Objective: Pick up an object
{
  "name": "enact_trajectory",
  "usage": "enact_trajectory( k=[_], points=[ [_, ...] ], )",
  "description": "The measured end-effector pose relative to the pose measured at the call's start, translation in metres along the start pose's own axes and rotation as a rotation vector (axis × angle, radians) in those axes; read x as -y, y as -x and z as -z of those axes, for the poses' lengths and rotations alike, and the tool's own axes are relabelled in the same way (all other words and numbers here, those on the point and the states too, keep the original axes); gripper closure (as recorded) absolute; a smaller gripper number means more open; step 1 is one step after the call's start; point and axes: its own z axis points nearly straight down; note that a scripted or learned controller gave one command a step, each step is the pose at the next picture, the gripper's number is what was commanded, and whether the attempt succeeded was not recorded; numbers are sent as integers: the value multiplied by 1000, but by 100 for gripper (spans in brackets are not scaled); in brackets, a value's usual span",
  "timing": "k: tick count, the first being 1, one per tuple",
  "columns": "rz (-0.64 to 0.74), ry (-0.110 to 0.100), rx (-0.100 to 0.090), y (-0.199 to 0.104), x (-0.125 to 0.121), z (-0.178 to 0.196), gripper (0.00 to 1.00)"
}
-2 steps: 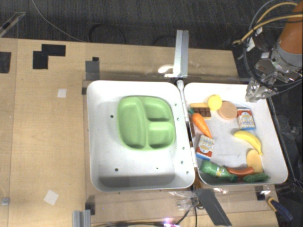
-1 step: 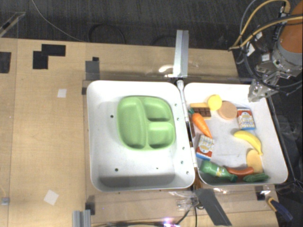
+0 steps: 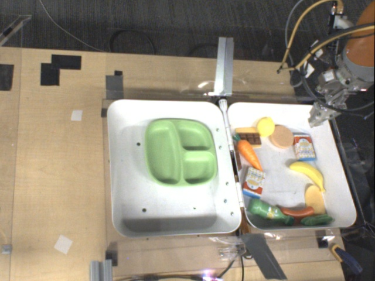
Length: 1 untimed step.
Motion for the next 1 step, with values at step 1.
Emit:
enact_trajectory(
  k=[1],
  points=[
    [172,2,1,2,0,12,100]
  ],
)
